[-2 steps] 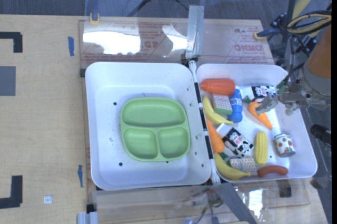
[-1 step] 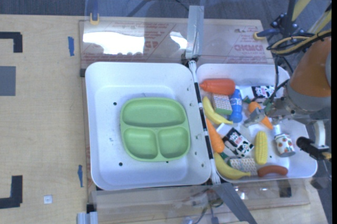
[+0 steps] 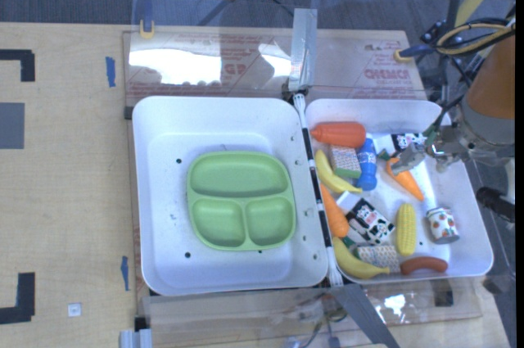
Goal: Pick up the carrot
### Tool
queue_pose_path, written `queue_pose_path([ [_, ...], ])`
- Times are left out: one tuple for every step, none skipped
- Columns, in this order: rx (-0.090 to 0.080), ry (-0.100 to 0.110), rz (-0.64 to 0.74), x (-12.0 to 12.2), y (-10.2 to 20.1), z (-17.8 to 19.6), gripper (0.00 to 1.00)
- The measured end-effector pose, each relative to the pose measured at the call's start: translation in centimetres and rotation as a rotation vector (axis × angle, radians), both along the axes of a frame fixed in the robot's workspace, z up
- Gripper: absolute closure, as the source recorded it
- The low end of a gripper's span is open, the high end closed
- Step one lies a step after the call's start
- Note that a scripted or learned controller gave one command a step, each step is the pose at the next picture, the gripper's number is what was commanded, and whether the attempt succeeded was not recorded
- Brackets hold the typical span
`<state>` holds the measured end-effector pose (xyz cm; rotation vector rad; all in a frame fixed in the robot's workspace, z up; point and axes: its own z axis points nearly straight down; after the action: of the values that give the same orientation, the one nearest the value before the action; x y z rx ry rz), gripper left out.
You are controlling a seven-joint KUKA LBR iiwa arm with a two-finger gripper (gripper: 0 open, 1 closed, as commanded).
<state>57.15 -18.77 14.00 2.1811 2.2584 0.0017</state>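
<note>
A small orange carrot with a green top lies slantwise in the right bin, near its right-hand side. My gripper hangs just over the carrot's leafy upper end, reaching in from the right below the orange band of the arm. Whether it touches the carrot is unclear. A second long orange piece lies along the bin's left wall, beside a yellow banana.
The right bin is crowded: a red-orange pepper, blue bottle, cow-patterned toy, corn cob, small jar, sausage and another banana. A green divided plate sits in the left bin.
</note>
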Motion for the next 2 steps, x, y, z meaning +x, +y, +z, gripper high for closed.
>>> queue_pose_path([
  [0.001,0.0,0.16,-1.0,-0.6,-5.4,0.0],
  [-0.002,-0.006,0.158,-0.8,-0.7,-4.2,1.0],
])
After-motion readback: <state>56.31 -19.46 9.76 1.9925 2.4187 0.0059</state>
